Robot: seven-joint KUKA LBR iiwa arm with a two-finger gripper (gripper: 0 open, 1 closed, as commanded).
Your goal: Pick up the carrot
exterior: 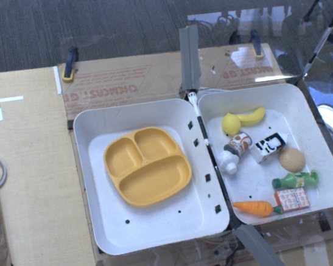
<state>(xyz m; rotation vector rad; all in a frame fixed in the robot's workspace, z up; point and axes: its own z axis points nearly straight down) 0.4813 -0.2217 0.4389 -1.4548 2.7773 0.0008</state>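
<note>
Carrot awaiting pickup in the right bin

The carrot (253, 208) lay at the near left corner of the right bin (310, 103), tip leftward, just beside a small red carton (292, 199), its far side free for approach; arm pose and claw state could not be told

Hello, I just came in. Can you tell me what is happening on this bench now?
Nothing is being handled at this moment. The carrot, the thing to pick up, lies untouched near the front edge of the right bin, beside a small red carton and a green bottle. A banana, a lemon and other small items share that bin. The left bin holds a yellow divided plate.
</note>
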